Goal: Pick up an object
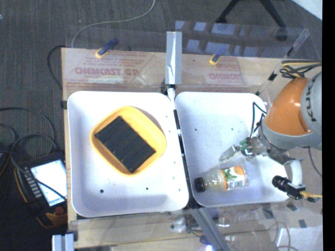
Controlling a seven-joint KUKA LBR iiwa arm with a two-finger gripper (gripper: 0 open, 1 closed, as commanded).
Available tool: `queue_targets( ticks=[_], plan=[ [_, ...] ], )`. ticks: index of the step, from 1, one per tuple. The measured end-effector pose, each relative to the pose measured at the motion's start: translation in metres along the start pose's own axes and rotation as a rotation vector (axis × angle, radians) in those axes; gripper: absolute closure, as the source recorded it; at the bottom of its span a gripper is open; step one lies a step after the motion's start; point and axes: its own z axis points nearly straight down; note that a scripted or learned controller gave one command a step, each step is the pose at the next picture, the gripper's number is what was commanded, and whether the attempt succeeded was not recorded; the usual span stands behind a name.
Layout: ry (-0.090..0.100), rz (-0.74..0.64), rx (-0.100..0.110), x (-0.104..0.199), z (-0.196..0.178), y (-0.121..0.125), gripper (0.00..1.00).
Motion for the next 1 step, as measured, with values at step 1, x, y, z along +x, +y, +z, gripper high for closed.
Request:
queue_targets(
  ticks=[1],
  plan=[
    [-0.012, 0.027, -0.021, 0.0221, 0.0082, -0.025, 0.0]
  ],
)
